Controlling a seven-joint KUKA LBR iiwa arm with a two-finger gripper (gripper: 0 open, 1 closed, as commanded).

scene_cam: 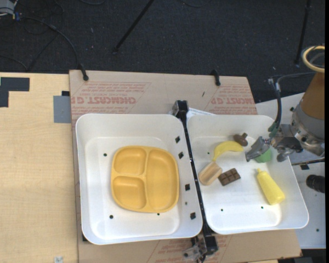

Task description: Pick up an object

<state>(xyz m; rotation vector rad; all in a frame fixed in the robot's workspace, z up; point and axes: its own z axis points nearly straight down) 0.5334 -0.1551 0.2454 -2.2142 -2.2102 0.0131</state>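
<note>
In the camera view, we see the gripper (261, 148) low over the right bin (296, 215), at the frame's right, just above a green object (266, 156). We cannot tell how far its fingers are parted, nor whether anything sits between them.

The banana (228, 148), brown chunk (240, 138), chocolate bar (228, 176), tan block (209, 173) and yellow bottle (270, 187) crowd close by, so we judge a descent could nudge a neighbour or pinch two things, and smooth plastic may slip.

The left bin (93, 212) carries a yellow divided plate (145, 178). Both bins rest on cardboard (126, 95) over a pale worktop (27, 174), with dark carpet and cables at the frame's top.
</note>
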